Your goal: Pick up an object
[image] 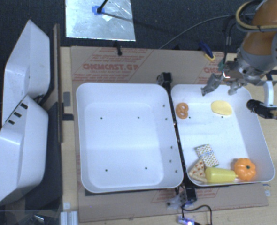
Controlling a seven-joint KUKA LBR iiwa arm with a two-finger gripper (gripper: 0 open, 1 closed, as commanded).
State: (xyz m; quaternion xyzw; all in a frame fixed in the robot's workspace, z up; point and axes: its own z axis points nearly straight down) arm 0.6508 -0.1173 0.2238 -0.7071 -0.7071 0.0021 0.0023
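The gripper (221,84) hangs with its fingers apart above the right bin (260,139), just beside the yellow disc (221,108). The disc looks light, flat, probably slippery; hold its opposite edges.

A metal sheet (100,13) lies flat on the dark floor beyond the bench. Two white bin-shaped shells (21,121) stand at the left.

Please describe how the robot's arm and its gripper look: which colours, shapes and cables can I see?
The arm has rounded orange sections at the top right and a grey metal wrist below them. Dark and yellowish cables loop along its side. The gripper has two slim grey fingers spreading out from a light, boxy base. A small black cylinder sticks out beside the wrist.
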